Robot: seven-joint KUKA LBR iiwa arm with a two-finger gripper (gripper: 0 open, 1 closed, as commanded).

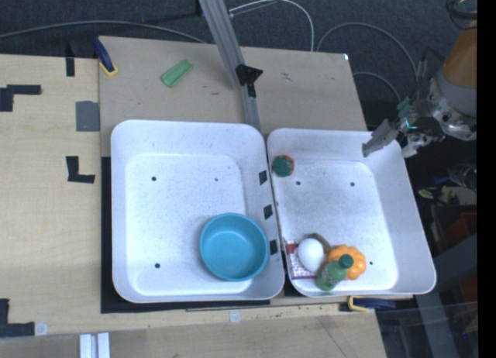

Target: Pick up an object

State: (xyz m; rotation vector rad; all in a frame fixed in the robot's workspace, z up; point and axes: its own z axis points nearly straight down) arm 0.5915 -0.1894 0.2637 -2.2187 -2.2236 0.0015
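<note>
In the right bin (387, 217) a small green and red ball (284, 165) lies at the far left corner. A white egg-shaped object (311, 253), an orange round object (347, 261) and a green piece (331, 273) cluster at the near edge. A blue bowl (232, 246) sits in the left bin (139, 194) at its near right. My gripper (381, 141) hangs over the right bin's far right corner, away from all the objects. Nothing shows between its fingers.
A grey pole (225, 31) slants down to the gap between the bins. A green block (177, 73) and a blue and yellow clamp (104, 57) lie on the bench behind the left bin. Cables run behind the right bin.
</note>
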